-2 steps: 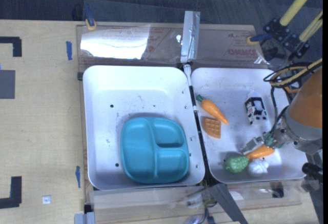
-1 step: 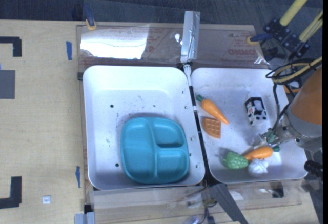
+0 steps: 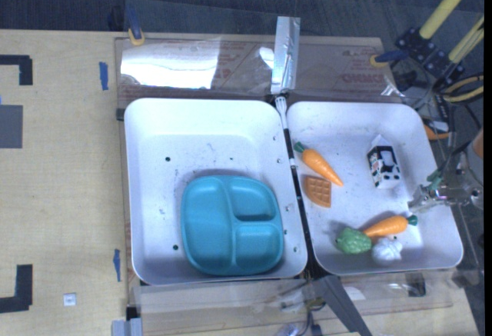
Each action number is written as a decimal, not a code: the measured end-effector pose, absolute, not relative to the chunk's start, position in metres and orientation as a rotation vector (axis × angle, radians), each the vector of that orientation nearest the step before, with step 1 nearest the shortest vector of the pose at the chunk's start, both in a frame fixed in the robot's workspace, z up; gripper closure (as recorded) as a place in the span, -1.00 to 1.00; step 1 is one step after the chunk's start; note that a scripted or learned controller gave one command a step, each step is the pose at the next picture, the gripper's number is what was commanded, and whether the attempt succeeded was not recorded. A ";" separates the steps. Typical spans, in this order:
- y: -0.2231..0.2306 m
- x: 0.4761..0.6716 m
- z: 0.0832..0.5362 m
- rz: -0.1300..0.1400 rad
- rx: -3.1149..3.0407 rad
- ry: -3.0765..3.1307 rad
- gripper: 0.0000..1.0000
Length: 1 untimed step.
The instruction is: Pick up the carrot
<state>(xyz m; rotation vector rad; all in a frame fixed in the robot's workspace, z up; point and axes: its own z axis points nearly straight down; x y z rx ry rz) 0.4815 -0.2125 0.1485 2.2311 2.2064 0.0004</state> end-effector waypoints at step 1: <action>-0.212 0.481 0.148 0.000 2.231 2.207 -1.00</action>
